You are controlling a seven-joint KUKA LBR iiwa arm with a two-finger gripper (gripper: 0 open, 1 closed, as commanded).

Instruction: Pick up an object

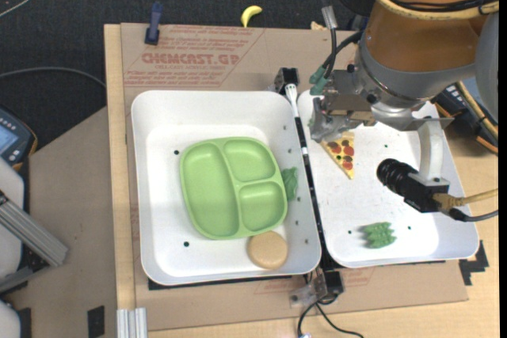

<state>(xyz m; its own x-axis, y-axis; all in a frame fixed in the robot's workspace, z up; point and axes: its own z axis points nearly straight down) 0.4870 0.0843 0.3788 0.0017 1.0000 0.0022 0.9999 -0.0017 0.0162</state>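
Observation:
My gripper [329, 125] hangs over the far left part of the right bin [444, 245], just above the upper end of a pizza slice [342, 153]. The arm's grey wrist and orange band cover most of it. A green broccoli piece [378, 234] lies near the right bin's front edge. In the left bin [154, 170] a green divided plate [232, 187] sits in the middle, with a tan round cookie [268, 250] at its front right and a small green leafy piece [289, 182] against the right wall.
A black cylindrical fitting [405, 183] with a cable lies over the right bin's right side. The bins rest on a cardboard sheet [198, 55]. A blue clip [153, 24] and a yellow banana toy [251, 13] lie at its far edge.

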